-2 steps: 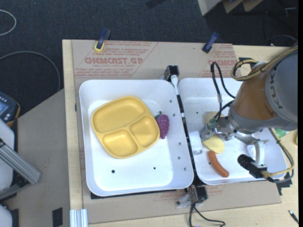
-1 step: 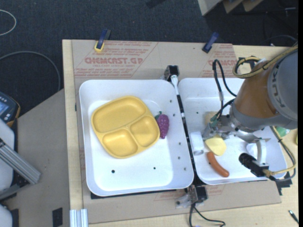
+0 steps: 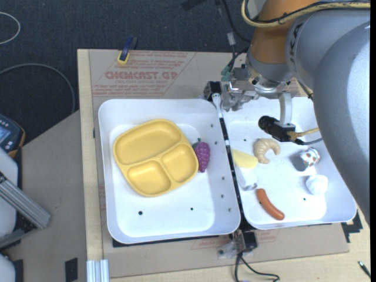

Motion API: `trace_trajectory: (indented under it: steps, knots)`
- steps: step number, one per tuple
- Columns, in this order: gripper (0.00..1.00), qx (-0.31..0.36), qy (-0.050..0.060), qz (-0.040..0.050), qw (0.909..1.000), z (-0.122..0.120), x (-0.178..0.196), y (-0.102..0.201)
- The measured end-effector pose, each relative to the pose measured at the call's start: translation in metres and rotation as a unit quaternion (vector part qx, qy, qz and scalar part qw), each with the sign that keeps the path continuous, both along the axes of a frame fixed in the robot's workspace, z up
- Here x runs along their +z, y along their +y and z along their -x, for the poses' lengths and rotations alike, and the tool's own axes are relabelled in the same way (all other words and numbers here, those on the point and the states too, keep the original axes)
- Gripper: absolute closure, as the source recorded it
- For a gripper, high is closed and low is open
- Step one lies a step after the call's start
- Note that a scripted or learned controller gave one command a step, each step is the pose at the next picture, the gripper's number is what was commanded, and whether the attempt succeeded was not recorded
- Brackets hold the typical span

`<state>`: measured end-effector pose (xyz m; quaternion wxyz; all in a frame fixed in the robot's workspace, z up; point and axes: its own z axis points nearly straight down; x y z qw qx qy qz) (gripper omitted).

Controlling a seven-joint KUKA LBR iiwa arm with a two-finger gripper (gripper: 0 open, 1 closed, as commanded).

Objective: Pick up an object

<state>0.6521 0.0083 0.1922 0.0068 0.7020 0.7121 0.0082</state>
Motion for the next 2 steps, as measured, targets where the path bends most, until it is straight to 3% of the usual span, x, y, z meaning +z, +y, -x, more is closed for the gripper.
trace_trajectory:
  steps: [1, 2]
  knots:
    - [1.0, -0.003, 0.013, -0.001, 0.9999, 0.04, -0.008, 0.065]
    - [1.0, -0.002, 0.002, -0.0023, 1.0, 0.03, 0.126, 0.142]
